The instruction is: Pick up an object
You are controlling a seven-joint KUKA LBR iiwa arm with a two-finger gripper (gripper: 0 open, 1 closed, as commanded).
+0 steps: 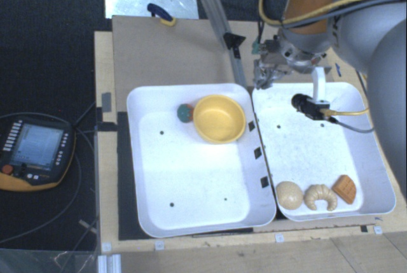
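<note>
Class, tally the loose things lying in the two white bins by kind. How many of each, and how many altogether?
Yellow bowl: 1
Small green ball: 1
Bread-like pieces: 3 (round bun, croissant, orange-brown wedge)
Total: 5

One fixed camera looks down at a slant from above the table [172, 55], taking in both bins [191, 202], arm [375, 23] entering from the right.

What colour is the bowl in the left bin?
Yellow. The bowl shows plainly in the camera view, near the left bin's far edge.
</note>
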